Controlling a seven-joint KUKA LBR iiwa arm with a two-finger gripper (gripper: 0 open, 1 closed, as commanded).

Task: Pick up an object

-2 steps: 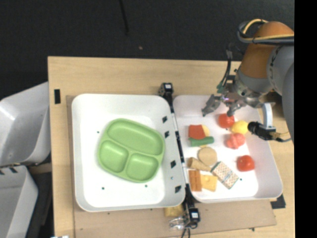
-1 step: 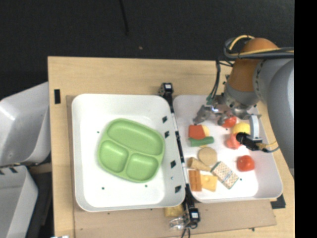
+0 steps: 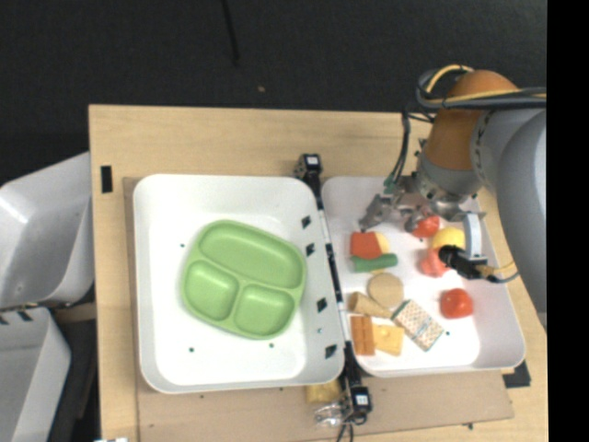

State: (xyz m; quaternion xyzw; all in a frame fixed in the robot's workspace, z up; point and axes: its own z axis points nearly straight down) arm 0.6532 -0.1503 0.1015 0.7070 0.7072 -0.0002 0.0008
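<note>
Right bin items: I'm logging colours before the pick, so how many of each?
Right bin, as far as visible:
Red or orange-red: 4
Green: 1
Yellow: 1
Tan or orange: 4
Patterned: 1
Total: 11

The wooden bench [image 3: 212, 141] is bearing two white bins side by side, the left bin [image 3: 166, 339] and the right bin [image 3: 492, 339], their inner edges touching along the middle.

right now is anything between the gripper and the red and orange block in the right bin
Nothing visible. The gripper hangs over bare white floor at the back of the right bin, and the red and orange block lies just in front of it, apart from its neighbours.
</note>
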